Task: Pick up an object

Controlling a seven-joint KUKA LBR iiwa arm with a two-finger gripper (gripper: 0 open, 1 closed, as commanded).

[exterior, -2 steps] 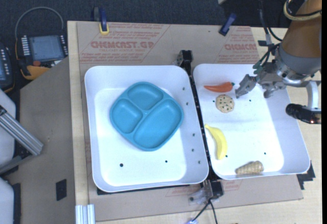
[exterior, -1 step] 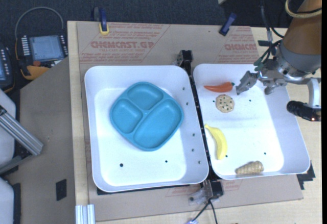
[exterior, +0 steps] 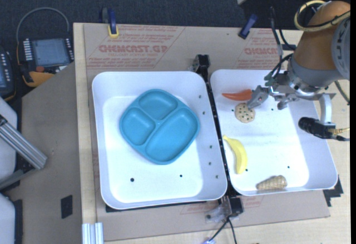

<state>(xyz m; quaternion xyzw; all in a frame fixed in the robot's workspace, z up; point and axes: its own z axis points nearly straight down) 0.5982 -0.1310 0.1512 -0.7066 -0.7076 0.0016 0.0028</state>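
In the right bin (exterior: 311, 159) lie a red chili pepper (exterior: 237, 94), a round speckled cookie (exterior: 243, 113), a yellow banana (exterior: 238, 154) and a tan cone-shaped piece (exterior: 271, 183). My gripper (exterior: 271, 100) hangs over the bin's upper part, just right of the pepper and cookie. Its fingers are spread open with bare white floor between them. The left fingertip (exterior: 257, 98) sits close to the pepper's right end and just above the cookie; I cannot tell whether it touches either.
The left bin (exterior: 111, 93) holds a blue divided plate (exterior: 160, 125), tilted in the middle. A black divider rail (exterior: 214, 126) runs between the bins. Bare floor lies in the right bin's centre and right side.
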